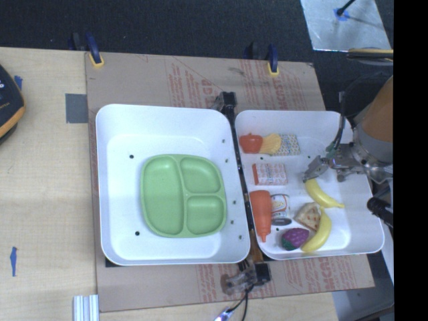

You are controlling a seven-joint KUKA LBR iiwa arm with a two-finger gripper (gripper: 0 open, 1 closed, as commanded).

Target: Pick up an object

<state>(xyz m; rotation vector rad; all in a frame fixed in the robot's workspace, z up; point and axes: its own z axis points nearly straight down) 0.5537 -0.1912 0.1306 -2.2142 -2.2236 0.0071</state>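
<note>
Reaching in from the right, the arm [378, 122] puts its hand [329, 168] low over the right bin [348, 243], just above the upper banana [323, 195]; the two fingers look spread apart with nothing between them, one fingertip [310, 174] pointing down-left toward that banana's upper end. Upper banana: long axis runs diagonally, upper-left to lower-right, lying apart from the hand. A second banana [319, 233] sits just below it, curved, long axis near vertical, its lower end beside a purple grape bunch [294, 237]. A carrot [261, 212] lies left of the bananas, long axis vertical, narrow tip pointing toward the bin's near edge. A tan wedge-shaped item [308, 215] rests between the two bananas. Farther up from the bananas: a small printed packet [270, 173], a red tomato-like piece [251, 142], a yellow piece [271, 143]. Left bin [120, 179] holds a green divided plate [182, 194], well apart from the bananas. Both bins sit on cardboard on the desk [40, 199].
</note>
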